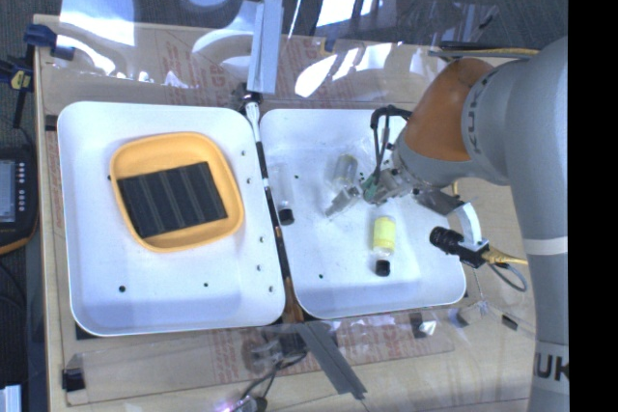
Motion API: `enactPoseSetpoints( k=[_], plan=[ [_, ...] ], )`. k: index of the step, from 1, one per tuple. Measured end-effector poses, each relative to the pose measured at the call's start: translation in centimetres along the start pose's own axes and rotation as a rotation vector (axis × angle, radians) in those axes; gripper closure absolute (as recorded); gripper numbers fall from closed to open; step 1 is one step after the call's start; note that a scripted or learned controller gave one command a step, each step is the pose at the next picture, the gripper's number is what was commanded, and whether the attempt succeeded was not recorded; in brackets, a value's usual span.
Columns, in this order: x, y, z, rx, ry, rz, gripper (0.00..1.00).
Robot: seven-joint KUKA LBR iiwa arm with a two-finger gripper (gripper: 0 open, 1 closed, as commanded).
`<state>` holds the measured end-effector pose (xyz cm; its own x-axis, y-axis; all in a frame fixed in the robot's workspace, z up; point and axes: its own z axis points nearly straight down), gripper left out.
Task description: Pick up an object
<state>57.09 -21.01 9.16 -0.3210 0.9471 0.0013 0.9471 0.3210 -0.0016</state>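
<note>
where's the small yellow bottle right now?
The yellow bottle lies in the right bin, toward its front right, with a small black cap just below it and the pincer just above it.

Glossy white plastic bins [145, 304], a smooth yellow tray [174, 150], ribbed dark insert [174, 200].

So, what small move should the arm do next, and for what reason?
Probably lower the gripper a little toward the clear plastic piece just to its left in the right bin. That piece lies nearest; the yellow bottle is further toward the front.
</note>
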Motion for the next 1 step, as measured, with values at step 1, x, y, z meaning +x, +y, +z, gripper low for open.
enactPoseSetpoints(
  k=[1],
  plan=[
    [2.77,-8.3,0.06,0.001,0.002,-0.005,0.0]
  ],
)
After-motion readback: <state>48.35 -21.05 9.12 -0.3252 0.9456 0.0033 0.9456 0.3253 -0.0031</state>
